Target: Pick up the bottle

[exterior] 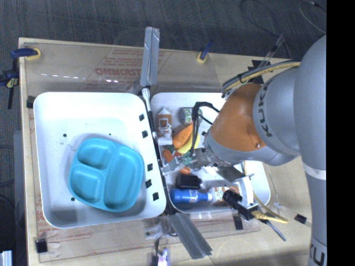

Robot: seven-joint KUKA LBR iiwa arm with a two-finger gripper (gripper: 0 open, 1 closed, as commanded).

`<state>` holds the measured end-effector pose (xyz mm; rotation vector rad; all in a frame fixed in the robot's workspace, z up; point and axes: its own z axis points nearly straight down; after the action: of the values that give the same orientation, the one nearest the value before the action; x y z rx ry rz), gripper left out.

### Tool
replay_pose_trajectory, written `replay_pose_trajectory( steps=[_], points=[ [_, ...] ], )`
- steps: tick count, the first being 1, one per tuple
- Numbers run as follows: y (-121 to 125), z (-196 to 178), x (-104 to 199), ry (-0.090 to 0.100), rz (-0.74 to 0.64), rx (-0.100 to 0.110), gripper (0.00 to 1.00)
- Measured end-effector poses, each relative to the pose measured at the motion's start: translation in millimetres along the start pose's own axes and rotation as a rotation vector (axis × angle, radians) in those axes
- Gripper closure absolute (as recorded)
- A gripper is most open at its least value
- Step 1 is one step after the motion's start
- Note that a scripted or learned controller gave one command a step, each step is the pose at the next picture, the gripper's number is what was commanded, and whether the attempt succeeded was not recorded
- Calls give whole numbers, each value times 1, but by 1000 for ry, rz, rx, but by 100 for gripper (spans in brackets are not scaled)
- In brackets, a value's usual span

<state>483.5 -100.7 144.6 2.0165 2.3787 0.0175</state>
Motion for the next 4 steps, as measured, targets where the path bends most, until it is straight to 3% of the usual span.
replay_pose_trajectory(
  steps=[1,2,3,4],
  points=[
    [1,7,-8,9,54,-9,0],
    [43,14,-41,12,-92,23,0],
    [61,52,-59,14,-172,21,0],
    [-4,26,-34,14,-176,25,0]
  ],
)
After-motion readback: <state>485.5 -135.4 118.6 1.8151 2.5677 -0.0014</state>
